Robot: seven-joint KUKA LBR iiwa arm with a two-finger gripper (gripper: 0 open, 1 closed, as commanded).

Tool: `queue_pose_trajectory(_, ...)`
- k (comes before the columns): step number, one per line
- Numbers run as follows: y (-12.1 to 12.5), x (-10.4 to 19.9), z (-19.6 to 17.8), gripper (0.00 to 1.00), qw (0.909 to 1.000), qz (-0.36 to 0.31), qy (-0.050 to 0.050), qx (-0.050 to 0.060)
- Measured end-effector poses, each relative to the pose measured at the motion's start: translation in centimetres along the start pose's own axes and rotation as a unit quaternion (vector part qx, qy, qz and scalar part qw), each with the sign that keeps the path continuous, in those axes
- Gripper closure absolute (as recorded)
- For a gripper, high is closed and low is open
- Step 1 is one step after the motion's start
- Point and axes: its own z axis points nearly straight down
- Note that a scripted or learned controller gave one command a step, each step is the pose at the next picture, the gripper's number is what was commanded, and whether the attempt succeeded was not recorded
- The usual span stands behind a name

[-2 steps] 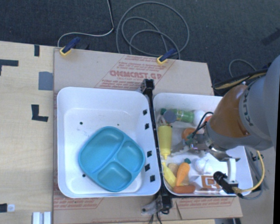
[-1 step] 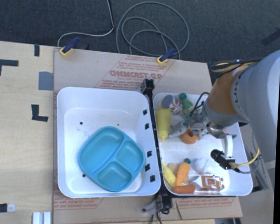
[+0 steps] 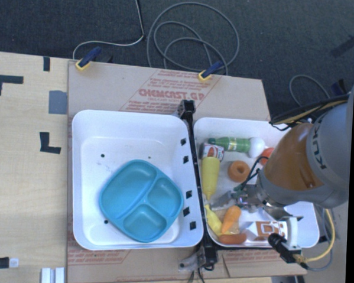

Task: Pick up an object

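Note:
The right bin holds a green bottle, a red can, a long yellow piece, an orange ring, an orange carrot, a reddish sausage and a white packet. My gripper hangs low in this bin, just above the carrot's upper end and below the ring. It looks open, and nothing shows between its fingers. The arm covers the bin's right part.
In the left bin lies a blue divided plate. A black clip rail runs between the bins. Both stand on a cardboard sheet, with cables behind.

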Motion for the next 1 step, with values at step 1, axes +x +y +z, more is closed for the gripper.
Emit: queue_pose_trajectory(1, 0.32, 0.96, -0.02, 0.00, 1.0000, 0.002, -0.005, -0.003)
